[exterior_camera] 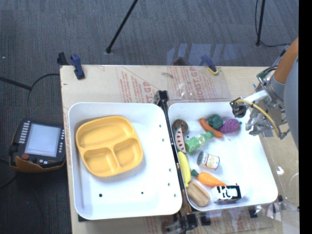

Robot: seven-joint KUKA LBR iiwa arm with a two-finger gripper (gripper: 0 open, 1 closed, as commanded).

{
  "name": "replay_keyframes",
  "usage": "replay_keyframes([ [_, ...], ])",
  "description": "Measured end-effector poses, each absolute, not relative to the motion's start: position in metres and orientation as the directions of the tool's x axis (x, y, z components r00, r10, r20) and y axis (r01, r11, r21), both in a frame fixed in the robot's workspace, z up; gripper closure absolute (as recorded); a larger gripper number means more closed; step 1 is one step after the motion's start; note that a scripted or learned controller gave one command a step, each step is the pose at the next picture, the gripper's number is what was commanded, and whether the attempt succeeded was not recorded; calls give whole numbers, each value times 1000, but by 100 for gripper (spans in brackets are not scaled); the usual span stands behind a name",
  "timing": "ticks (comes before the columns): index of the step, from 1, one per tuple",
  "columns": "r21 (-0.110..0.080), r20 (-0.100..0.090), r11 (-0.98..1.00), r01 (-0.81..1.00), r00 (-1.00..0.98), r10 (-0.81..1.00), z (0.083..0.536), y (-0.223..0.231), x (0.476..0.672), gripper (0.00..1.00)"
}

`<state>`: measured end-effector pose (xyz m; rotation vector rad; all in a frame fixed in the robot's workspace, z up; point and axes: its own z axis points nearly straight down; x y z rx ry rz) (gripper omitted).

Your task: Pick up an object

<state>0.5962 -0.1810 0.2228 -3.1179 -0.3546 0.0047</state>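
The gripper (pixel 255 121) hangs over the right bin's (pixel 253 172) edge near the grapes (pixel 230 126), grasp state unclear.

Left of the gripper, the two shallow white plastic bins (pixel 78 130) look smooth and faintly glossy. The yellow three-compartment plastic tray (pixel 108 145) has a soft sheen. The bench top (pixel 122 82) beyond looks like matt brown cardboard with red print.
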Motion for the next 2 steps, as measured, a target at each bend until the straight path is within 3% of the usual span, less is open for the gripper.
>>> replay_keyframes([
  [1,-9,-6,-951,308,951,308,203,-128,601,100],
  [2,-3,-3,-938,348,938,348,223,-206,626,100],
])
